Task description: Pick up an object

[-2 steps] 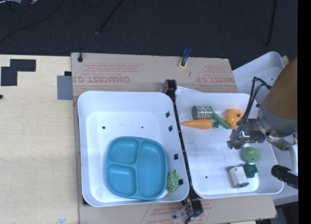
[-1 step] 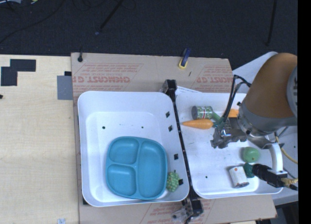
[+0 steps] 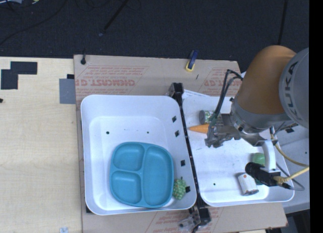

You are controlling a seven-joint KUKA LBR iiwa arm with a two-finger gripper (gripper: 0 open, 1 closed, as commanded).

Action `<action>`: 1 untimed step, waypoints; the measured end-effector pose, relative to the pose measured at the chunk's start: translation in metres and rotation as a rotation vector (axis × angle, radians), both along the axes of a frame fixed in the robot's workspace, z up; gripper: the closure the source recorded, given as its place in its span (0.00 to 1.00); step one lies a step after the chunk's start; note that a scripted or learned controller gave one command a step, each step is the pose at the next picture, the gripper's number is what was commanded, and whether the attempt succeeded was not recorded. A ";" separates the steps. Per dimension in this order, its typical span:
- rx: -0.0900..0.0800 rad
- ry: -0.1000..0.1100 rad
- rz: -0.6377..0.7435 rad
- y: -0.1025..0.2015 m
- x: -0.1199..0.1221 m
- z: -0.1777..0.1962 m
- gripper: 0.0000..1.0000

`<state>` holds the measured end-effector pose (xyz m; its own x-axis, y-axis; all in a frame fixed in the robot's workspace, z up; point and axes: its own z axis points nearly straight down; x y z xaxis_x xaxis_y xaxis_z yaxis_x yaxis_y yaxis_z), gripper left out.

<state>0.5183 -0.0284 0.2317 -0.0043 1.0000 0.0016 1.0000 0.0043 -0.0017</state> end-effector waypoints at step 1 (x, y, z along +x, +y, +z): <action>0.001 0.000 0.001 0.055 0.026 0.002 1.00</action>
<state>0.5447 0.0264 0.2341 -0.0058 1.0000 0.0024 1.0000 0.0058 -0.0015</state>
